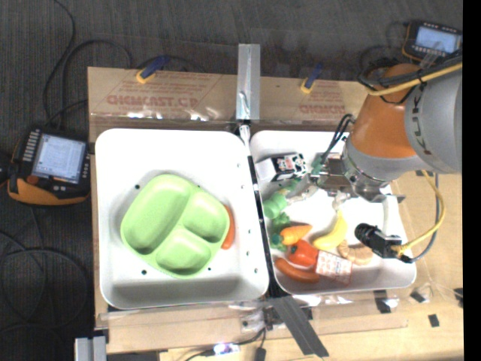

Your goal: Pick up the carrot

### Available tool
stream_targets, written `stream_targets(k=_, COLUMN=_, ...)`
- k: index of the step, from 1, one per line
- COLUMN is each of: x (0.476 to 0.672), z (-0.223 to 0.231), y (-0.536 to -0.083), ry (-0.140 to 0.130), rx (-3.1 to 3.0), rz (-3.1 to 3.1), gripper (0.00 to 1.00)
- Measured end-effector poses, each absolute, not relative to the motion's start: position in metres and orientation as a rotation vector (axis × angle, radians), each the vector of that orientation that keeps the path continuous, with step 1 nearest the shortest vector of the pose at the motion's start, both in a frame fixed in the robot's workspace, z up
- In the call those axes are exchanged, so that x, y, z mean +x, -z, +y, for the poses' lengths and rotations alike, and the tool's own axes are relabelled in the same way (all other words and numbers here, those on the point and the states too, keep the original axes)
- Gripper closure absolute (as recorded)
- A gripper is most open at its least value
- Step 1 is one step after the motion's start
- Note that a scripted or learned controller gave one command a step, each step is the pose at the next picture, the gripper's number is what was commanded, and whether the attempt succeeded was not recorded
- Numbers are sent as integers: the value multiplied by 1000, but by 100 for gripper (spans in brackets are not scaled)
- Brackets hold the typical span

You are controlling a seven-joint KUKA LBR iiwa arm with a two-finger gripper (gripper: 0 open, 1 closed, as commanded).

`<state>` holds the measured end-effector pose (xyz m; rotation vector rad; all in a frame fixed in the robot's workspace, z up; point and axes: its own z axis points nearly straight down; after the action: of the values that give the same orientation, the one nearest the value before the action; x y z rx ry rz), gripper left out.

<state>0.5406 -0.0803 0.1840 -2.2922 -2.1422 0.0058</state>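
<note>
Two bins sit mid-frame; the carrot [228, 229] lies in the left bin [113, 277], tucked against the green plate [173, 224]. Over the right bin [402, 273], the pincer [319, 173] has yet to approach, its state untellable; next it must cross left and descend.

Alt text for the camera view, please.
The grey-and-orange arm reaches from the right over the right bin, which holds a pile of toy food. The left bin holds a green divided plate.

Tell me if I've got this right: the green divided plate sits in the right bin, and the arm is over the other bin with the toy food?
Not quite. The camera view shows the green divided plate in the left bin; the arm is over the right bin, which holds the toy food.
</note>
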Motion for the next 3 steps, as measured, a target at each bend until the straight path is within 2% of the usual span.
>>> stream_targets(k=1, x=496, z=-102, y=-116, ry=-2, rx=-2006, rz=-2411, gripper=0)
stream_targets(k=2, x=521, z=-112, y=-89, ry=3, rx=-1814, rz=-2569, gripper=0)
stream_targets(k=3, x=523, z=-111, y=-99, ry=10, rx=-1818, rz=-2571, gripper=100)
